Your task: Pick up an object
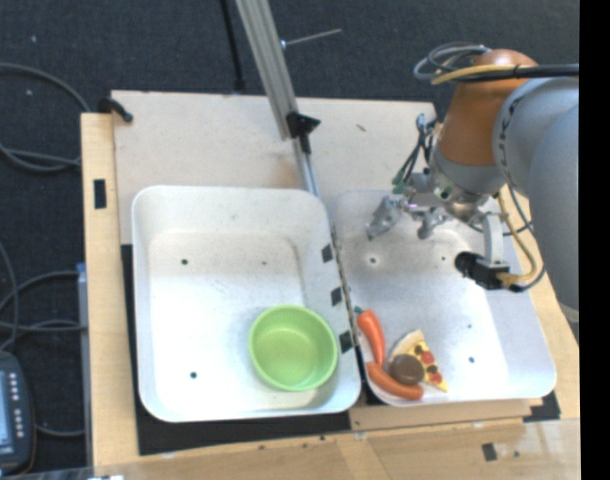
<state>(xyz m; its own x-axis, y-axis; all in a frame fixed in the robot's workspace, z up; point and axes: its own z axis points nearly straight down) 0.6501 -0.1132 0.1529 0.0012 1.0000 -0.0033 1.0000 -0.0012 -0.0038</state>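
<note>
Gripper of the grey arm hangs over the far part of the right shallow white bin, fingers spread apart with nothing between them. Toys sit well apart from it at that bin's near left corner: an orange plastic carrot, a red-orange sausage-shaped piece, a yellow pizza-slice wedge and a dark brown round piece touching in a cluster. Left white bin holds a round lime-green plastic bowl near its right wall. Slanted aluminium rail stands behind the bins.
</note>
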